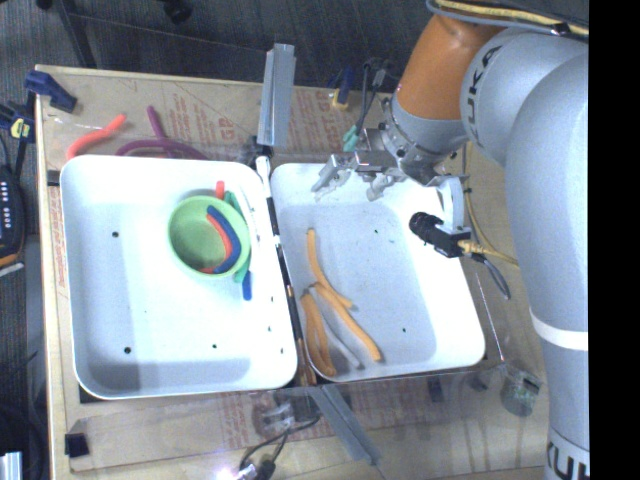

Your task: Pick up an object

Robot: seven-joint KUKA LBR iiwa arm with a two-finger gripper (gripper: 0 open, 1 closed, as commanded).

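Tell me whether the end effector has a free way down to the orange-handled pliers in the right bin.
Probably yes. The end effector hangs over the right bin's far edge, and the orange-handled pliers lie uncovered on the floor nearer the front, with bare floor between.

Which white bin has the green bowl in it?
The left bin holds the green bowl, with red and blue pieces in it. The right bin, under the gripper, holds orange-handled pliers instead.
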